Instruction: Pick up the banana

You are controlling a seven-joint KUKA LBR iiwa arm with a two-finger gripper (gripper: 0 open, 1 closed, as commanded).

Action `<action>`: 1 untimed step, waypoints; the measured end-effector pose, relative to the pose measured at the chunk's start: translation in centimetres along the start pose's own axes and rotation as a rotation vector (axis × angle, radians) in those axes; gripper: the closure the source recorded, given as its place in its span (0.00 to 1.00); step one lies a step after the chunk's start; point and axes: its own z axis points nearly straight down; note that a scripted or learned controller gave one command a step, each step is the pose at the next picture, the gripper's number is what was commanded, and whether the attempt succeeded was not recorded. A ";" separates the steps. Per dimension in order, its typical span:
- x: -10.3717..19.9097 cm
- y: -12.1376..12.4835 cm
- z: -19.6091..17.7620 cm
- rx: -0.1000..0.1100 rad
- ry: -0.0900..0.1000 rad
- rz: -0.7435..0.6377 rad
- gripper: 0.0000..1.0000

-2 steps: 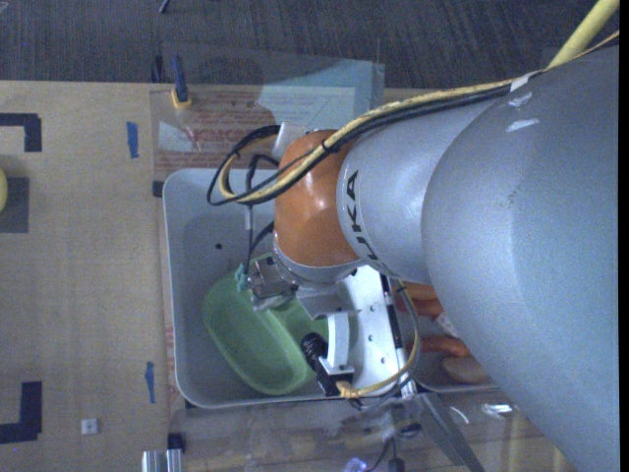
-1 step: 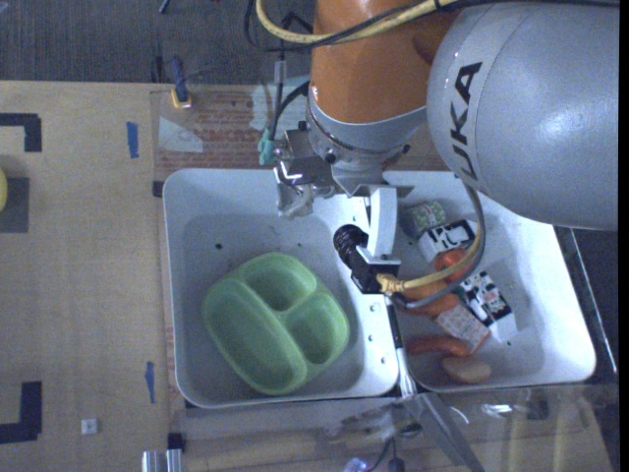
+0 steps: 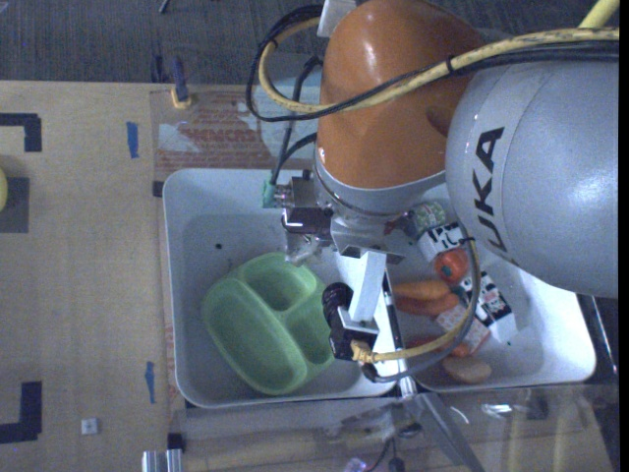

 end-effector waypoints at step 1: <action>2.3 -0.1 12.1 0.000 0.000 0.079 1.00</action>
